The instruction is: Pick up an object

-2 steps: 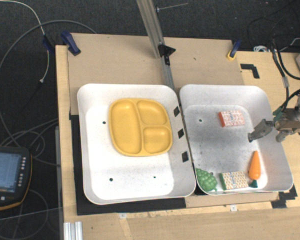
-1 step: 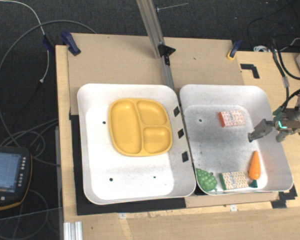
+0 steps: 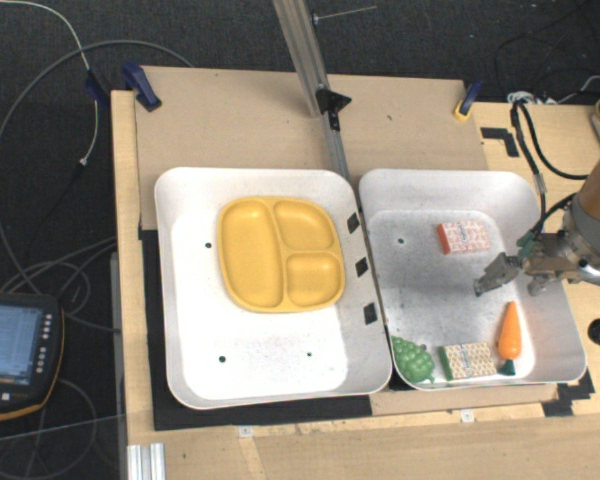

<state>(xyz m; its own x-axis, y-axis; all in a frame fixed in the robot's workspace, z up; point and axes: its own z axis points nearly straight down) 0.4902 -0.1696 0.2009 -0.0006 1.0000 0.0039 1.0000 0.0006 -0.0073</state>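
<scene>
The right bin [image 3: 420, 198] holds a red and white packet [image 3: 463, 236] at its back. An orange carrot [image 3: 509, 333], a pale patterned box [image 3: 468, 360] and a green bunch of grapes [image 3: 413, 360] lie along its front edge. My gripper [image 3: 512, 284] reaches in from the right and hovers over the bin's right half, just behind the carrot's tip and in front of the packet. Its two fingers are spread open, and nothing sits between them.
A yellow divided plate [image 3: 280, 253] lies in the left bin [image 3: 190, 298]. A metal pole [image 3: 305, 48] slants up from between the bins at the back. Blue clamps [image 3: 140, 86] sit on the bench corners, and cables run at the right.
</scene>
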